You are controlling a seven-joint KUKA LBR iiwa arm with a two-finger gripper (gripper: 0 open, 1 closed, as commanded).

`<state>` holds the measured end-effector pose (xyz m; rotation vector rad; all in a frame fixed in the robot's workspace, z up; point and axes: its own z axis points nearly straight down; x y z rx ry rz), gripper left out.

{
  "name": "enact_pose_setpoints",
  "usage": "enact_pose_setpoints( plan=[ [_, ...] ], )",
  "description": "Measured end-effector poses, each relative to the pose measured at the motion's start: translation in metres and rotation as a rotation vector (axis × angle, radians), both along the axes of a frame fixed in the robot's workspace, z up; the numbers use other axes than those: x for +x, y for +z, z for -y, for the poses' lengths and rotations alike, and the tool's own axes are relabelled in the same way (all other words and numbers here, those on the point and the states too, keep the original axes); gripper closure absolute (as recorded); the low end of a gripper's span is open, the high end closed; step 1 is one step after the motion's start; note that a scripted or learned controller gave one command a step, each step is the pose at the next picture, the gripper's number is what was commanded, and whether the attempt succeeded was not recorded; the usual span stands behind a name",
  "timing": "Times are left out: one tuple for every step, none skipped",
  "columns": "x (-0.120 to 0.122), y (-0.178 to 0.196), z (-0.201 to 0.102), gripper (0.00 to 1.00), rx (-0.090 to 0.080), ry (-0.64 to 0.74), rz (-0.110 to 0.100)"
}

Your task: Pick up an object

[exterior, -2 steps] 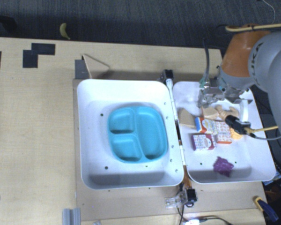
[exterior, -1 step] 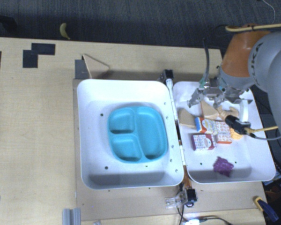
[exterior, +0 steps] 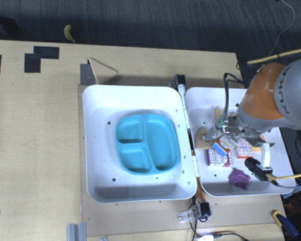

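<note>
In the camera view the right bin [exterior: 205, 102] holds a small clutter of things. My gripper [exterior: 221, 130] is low over this clutter, near the bin's middle. Just under it lie a tan piece [exterior: 206, 135], a blue and white item [exterior: 220, 149] and a printed packet [exterior: 216, 158]. A second printed packet [exterior: 243, 147] lies to the right. A purple block [exterior: 239, 177] sits near the front wall, apart from the gripper. The wrist hides what lies between the fingers.
The left bin [exterior: 98, 134] holds a light blue divided tray [exterior: 146, 142]. The two bins share a raised wall [exterior: 188, 134]. The grey arm with its orange band [exterior: 263, 97] reaches in from the right over the right bin's back corner.
</note>
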<state>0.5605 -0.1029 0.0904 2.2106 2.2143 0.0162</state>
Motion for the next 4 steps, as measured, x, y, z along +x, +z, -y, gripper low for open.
enact_pose_setpoints(
  plan=[
    [0.003,0.013,-0.001,1.0,0.0,0.001,0.008],
    [0.003,0.012,-0.001,0.0,0.0,0.001,0.007],
    [-0.031,-0.003,-0.006,0.0,-0.001,-0.001,-0.004],
    [-0.029,0.009,-0.006,1.0,-0.001,-0.001,0.001]
  ],
)
